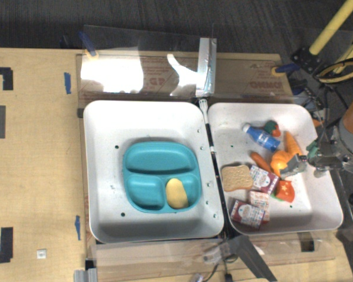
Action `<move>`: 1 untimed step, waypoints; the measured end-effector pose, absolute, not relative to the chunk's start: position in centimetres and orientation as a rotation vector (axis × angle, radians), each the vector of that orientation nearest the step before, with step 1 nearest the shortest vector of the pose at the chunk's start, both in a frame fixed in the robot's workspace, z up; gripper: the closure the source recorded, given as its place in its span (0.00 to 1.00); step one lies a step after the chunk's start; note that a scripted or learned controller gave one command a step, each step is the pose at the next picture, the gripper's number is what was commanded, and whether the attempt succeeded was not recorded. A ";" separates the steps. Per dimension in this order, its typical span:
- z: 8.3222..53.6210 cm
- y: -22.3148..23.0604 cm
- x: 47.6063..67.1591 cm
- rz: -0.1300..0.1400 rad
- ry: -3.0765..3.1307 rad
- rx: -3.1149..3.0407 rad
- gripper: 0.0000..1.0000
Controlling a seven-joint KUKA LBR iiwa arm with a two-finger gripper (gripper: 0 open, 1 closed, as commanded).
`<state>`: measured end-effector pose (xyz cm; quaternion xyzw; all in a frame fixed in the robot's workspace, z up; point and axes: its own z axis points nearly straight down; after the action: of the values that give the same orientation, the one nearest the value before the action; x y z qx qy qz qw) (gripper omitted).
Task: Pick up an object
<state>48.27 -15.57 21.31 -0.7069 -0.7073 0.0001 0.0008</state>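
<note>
The right bin holds a heap of toy food: a blue bottle, an orange carrot, an orange fruit, a second carrot, a bread slice, a red piece and small cartons. My gripper reaches in from the right and sits low over the heap, right beside the orange fruit and above the red piece. Nothing is visibly lifted by it.
The left bin holds a teal divided tray with a yellow potato-like piece in its lower right compartment. A clear panel stands behind the bins. Cables and a yellow pole lie at the back right.
</note>
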 end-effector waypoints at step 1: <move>13.1 -13.9 56.5 -0.008 -2.149 -2.304 0.00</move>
<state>56.47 -13.91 13.11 -0.7312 -0.6821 -0.0025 -0.0045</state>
